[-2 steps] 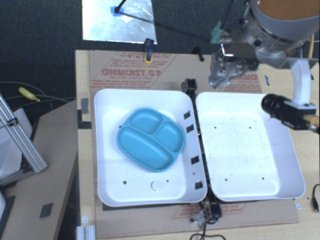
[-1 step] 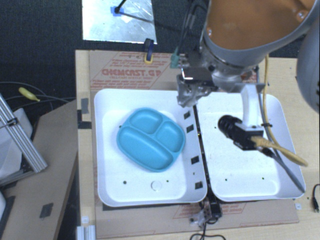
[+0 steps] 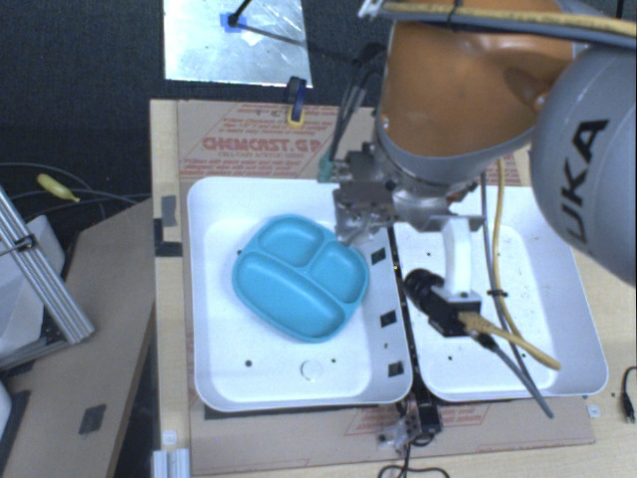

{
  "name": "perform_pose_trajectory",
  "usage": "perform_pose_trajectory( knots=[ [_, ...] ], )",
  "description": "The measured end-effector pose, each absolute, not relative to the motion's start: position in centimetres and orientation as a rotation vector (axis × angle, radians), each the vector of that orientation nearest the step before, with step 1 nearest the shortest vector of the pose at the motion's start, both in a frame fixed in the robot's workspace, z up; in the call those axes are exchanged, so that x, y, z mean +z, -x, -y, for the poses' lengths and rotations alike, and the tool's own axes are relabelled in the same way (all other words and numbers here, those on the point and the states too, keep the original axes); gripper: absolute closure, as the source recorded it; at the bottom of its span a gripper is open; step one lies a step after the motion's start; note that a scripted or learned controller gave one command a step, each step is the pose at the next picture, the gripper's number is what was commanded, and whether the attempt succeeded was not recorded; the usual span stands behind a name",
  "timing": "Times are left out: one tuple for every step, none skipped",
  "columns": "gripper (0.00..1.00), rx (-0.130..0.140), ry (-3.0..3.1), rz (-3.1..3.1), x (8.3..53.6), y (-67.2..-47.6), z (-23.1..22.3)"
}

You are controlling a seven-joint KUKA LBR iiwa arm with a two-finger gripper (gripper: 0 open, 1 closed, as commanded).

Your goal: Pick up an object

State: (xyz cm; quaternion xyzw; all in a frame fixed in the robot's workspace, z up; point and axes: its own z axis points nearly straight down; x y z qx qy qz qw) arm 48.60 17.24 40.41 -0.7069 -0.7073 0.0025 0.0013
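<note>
In the camera view, the gripper point(image 3: 350, 229) hangs low over the left bin point(image 3: 214, 366), its tip at the upper right rim of the blue divided plate point(image 3: 299, 277), which lies flat just below and left of it. The arm's bulk hides the tip, so I cannot tell how far the gripper is open, or whether it touches the plate. Judging by this, the pick is barely begun: the plate looks unlifted, with grasp and raise remaining.

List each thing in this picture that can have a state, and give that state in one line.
Blue divided plate: right way up in the left bin, compartments bare.
Gripper: low over the plate's right rim, finger state unclear.
Right bin: under the arm, cables lying across it.
</note>
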Motion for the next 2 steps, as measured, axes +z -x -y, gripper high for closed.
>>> perform_pose_trajectory(
  knots=[
    [1.0, 0.007, 2.226, 2.215, 34.4, -48.6, -11.8],
    [1.0, -0.021, 2.23, 2.225, 46.2, -48.8, -8.4]
  ],
)
